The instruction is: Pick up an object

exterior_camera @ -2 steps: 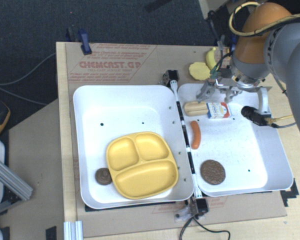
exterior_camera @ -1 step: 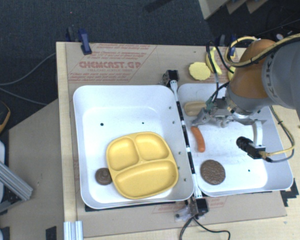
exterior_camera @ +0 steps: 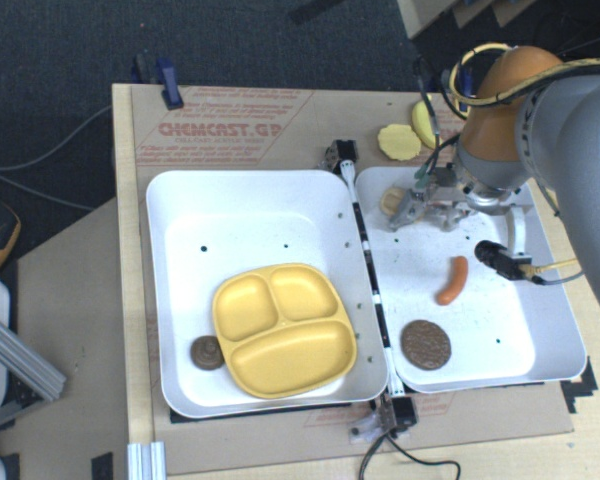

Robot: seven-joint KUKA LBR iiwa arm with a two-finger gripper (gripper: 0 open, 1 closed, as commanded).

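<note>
My gripper [exterior_camera: 416, 208] is low over the far left corner of the right bin [exterior_camera: 540, 358], with the grey arm and its orange band reaching in from the right. A small tan piece [exterior_camera: 392, 201] lies right beside the gripper's left tip; I cannot tell whether they touch. An orange sausage [exterior_camera: 453, 280] lies in the middle of the right bin, and a brown round patty [exterior_camera: 425, 344] sits near its front left. The left bin [exterior_camera: 180, 208] bears a yellow divided plate [exterior_camera: 282, 328] and a small brown disc [exterior_camera: 208, 352] at the plate's left.
Two yellow pieces [exterior_camera: 400, 141] [exterior_camera: 423, 120] lie on the bench behind the right bin. A black clip [exterior_camera: 341, 154] sits at the top of the ridge between the bins. A blue clamp [exterior_camera: 166, 81] holds the board's far left corner. A black cable part [exterior_camera: 500, 258] hangs beside the sausage.
</note>
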